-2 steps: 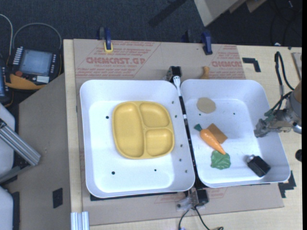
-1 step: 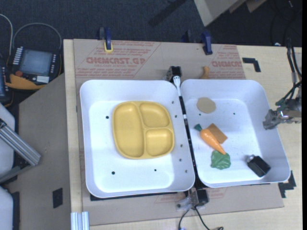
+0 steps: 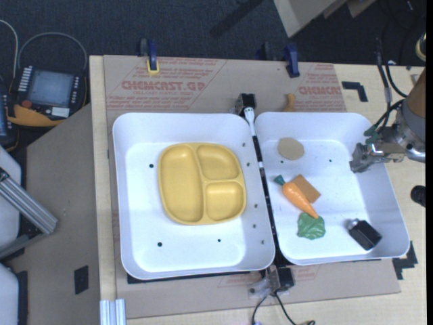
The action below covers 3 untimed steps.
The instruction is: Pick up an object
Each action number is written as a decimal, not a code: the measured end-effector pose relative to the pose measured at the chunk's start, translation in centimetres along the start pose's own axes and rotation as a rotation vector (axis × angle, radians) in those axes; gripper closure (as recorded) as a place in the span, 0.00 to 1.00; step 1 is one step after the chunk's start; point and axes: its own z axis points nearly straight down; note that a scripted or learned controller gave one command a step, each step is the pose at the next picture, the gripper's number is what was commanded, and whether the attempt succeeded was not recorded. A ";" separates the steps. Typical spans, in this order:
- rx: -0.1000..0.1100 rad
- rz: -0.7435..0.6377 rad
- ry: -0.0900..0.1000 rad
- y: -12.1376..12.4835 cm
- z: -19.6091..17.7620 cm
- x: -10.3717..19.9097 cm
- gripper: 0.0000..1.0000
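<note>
Item: claw (image 3: 363,156), metal, at the end of the grey arm entering from the right, poised over the right-hand rim of the right bin (image 3: 389,188); whether it is open or closed cannot be told at this size, and nothing is seen gripped in it. Candidate objects, all lying in the right bin and all apart from the claw: round tan disc (image 3: 291,149), to the claw's left and about level with it; toy carrot (image 3: 298,198), left of and nearer the camera than the claw, lying across an orange block (image 3: 308,187) and touching it; green leafy piece (image 3: 311,227), at the carrot's thick end and just beside it; small black block (image 3: 365,234), nearer the camera than the claw, close to the bin's near right wall. Left bin (image 3: 128,181), well to the claw's left: holds one yellow divided plate (image 3: 201,182). Both bins stand on the desk (image 3: 203,90). Risks, as judged: a straight descent from this position would likely meet the bin rim or bare floor, closing on nothing. The carrot, block and leaf lie crowded, so a grasp there may nudge neighbours or catch two at once. The disc looks flat and may slip the fingers. The black block sits near the wall, leaving little clearance.
</note>
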 end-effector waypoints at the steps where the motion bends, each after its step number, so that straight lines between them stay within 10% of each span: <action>1: 0.000 -0.002 0.002 3.1 0.0 4.9 1.00; 3: 0.001 -0.002 0.003 7.6 0.5 16.2 1.00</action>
